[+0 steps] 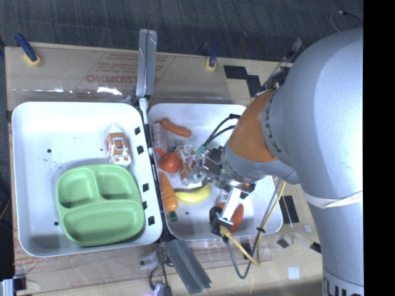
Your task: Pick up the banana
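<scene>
Yellow banana (194, 195) lies just beneath the tool (199, 172); whether the tool grips anything, I cannot tell.

Wrist covers the gripper (200, 176), so the fingers can't be read. The banana (194, 195) just below them shows partly, its right end under the arm. A red thing (237, 213) beyond peeks out, too hidden to name.

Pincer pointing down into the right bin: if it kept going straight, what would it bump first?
Probably the banana. The pincer hangs right above its upper edge in the right bin, though one slanted view leaves the height unclear.
</scene>
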Robot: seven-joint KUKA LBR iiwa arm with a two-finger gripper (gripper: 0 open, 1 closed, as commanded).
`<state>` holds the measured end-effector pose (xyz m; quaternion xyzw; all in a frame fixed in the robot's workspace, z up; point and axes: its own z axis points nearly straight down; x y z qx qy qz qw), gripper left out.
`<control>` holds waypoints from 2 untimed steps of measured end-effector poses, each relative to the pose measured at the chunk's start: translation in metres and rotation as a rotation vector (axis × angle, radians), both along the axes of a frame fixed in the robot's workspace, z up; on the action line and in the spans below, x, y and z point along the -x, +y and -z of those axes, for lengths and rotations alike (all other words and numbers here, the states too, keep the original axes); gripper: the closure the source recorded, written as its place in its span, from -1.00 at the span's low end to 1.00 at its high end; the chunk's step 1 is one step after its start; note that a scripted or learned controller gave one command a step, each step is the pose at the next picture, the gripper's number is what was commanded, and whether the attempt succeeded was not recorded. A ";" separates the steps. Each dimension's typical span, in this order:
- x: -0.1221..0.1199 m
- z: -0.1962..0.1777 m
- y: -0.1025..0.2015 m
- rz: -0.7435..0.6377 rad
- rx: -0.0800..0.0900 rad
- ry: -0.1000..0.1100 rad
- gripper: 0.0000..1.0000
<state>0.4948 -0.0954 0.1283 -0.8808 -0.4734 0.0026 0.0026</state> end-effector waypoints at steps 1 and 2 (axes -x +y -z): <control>-0.013 0.038 0.001 0.142 -0.002 0.001 -1.00; -0.013 0.029 0.002 0.136 -0.004 0.006 1.00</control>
